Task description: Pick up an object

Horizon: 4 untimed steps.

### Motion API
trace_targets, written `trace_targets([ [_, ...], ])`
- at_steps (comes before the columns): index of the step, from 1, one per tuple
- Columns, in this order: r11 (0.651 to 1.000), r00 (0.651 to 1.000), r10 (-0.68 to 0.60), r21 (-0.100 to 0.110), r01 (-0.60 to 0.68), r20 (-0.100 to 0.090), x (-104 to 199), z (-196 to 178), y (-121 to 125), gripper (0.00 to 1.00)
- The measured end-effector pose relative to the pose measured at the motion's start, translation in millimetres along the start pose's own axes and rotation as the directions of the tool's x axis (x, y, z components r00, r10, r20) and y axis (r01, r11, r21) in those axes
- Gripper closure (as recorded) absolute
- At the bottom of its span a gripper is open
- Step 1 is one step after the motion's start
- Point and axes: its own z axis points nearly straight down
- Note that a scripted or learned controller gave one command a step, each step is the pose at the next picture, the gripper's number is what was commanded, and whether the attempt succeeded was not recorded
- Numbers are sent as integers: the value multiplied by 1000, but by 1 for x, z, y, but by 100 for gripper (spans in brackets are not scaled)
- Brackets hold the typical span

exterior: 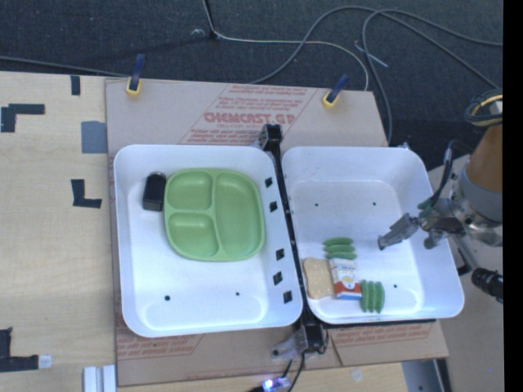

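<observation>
Hovering claw (392, 237) inside right bin (359, 163), right of beans (339, 248).

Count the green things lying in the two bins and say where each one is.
3. A green divided plate lies in the left bin. In the right bin, one green pod bunch lies mid-bin, and another lies near the front wall, beside a small carton.

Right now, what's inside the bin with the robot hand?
The right bin holds two green pea pods, a tan block and a small carton. The gripper covers nothing visible.
</observation>
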Motion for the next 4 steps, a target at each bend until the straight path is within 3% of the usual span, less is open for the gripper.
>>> trace_targets([
  [1,1000,1000,-5,-13,5,3,1,-7,3,0],
  [4,1000,1000,-5,-14,5,5,-9,123,4,0],
])
